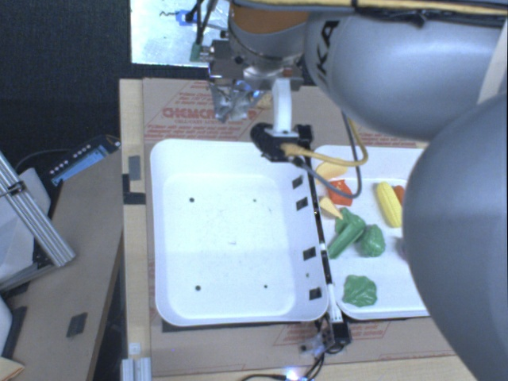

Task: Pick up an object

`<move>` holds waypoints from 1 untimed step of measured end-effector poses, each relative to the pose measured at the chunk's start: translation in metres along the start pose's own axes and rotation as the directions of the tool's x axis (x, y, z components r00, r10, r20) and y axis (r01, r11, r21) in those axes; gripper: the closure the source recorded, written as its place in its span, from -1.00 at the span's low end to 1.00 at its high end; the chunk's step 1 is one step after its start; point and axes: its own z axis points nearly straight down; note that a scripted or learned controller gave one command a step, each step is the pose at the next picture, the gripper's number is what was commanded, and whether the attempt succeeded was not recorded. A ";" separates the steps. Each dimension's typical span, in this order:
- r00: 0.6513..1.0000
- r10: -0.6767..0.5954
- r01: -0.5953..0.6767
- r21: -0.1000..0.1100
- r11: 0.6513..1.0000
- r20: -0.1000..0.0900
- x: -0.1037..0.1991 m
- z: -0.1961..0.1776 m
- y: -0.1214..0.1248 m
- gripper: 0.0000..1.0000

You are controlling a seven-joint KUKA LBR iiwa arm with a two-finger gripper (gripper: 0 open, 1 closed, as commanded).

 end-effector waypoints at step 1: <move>1.000 -0.004 0.004 0.003 1.000 0.001 0.004 -0.020 0.044 1.00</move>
